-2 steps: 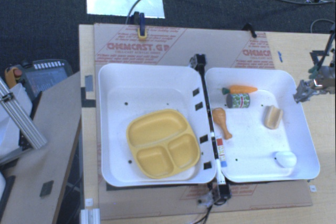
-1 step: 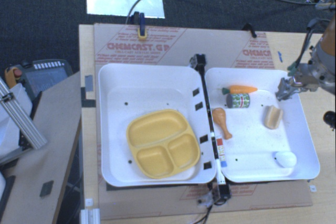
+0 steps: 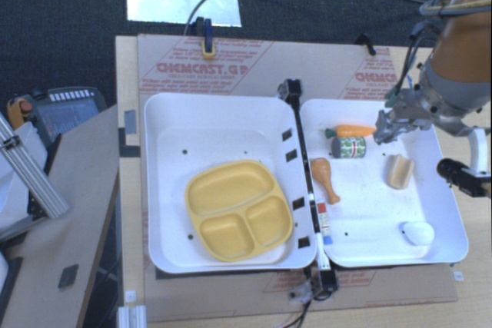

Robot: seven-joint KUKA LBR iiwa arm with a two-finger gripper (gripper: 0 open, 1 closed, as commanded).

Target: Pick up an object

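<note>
Right bin holds five items. Carrot, orange, lying flat at 12 o'clock. Can, green label, on its side, touching carrot's near edge. Drumstick at 9 o'clock, tilted. Bread, tan, w/ centre-right spot. White egg at 5 o'clock.

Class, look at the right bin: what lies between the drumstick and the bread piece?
In the camera view, only bare white bin floor lies between the drumstick and the bread piece; the can sits further back.
</note>
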